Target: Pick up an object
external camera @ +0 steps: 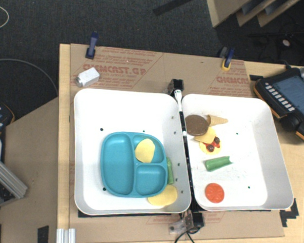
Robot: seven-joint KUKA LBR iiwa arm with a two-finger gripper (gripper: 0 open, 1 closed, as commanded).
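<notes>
Left bin (84,140): blue divided tray (131,164), yellow chip (164,196) against its near edge, another yellow piece (145,150) in a far compartment. Right bin (263,146): red disc (214,192) nearest, then green piece (217,163), brown disc (196,124) farthest. Gripper state: cannot tell.

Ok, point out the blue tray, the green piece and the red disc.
blue tray (119,165): camera view, floor of its large compartment.
green piece (217,162): camera view, its middle.
red disc (214,192): camera view, its centre.
</notes>
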